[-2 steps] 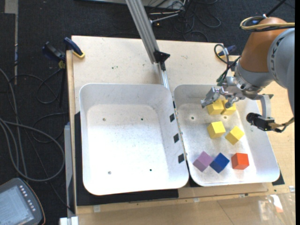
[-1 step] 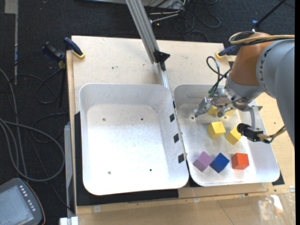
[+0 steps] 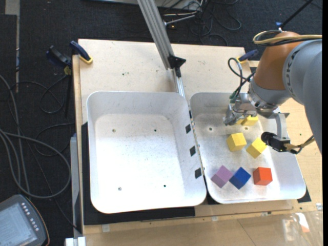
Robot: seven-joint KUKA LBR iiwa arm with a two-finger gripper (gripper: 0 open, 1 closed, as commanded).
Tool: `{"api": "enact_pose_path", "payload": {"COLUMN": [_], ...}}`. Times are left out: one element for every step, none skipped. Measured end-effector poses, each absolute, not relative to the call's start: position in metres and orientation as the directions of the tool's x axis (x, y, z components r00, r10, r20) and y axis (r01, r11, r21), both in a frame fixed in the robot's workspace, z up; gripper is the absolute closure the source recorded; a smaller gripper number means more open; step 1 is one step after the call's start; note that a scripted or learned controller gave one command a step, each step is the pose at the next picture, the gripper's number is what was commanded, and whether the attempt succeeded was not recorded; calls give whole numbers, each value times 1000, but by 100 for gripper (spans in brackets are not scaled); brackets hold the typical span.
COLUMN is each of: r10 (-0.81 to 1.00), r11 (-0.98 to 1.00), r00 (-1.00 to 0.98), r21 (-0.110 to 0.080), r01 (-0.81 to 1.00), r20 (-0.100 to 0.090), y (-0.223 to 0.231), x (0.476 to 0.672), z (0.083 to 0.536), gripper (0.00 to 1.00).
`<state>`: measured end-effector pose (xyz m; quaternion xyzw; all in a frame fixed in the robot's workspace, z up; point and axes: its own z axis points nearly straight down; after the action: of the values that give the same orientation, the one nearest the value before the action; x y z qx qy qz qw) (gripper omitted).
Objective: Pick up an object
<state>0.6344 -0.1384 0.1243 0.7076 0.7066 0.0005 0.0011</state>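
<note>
Tabletop [image 3: 128, 60] carrying two white bins: left bin [image 3: 136, 150] and right bin [image 3: 212, 124]. The grey arm [image 3: 287, 70] reaches into the right bin, its fingers [image 3: 236, 116] low beside a partly hidden yellow block [image 3: 250, 120]; their spread cannot be told. Nearby lie two yellow cubes [image 3: 237, 141], a red cube [image 3: 262, 176], blue cube [image 3: 240, 178] and purple cube [image 3: 222, 176].

Claw [image 3: 234, 116] fingers' state unclear; yellow block [image 3: 250, 120] partly hidden.

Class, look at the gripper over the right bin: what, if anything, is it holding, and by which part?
It cannot be told. The gripper is down in the right bin beside a yellow block, but the view does not show a block between its fingers.
</note>
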Motion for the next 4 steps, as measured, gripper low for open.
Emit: {"api": "enact_pose_path", "payload": {"r10": [1000,1000,1000,1000], "r11": [2,4,3,7], "r00": [-2,-4,-3,-7], "r21": [6,8,6,-2], "r01": [1000,1000,1000,1000], "r20": [-1,-1,-1,2], "y": [-138,-130,-130,-80], "x": [640,646,647,620], "z": [168,228,261,246], "gripper": [100,100,100,100]}}
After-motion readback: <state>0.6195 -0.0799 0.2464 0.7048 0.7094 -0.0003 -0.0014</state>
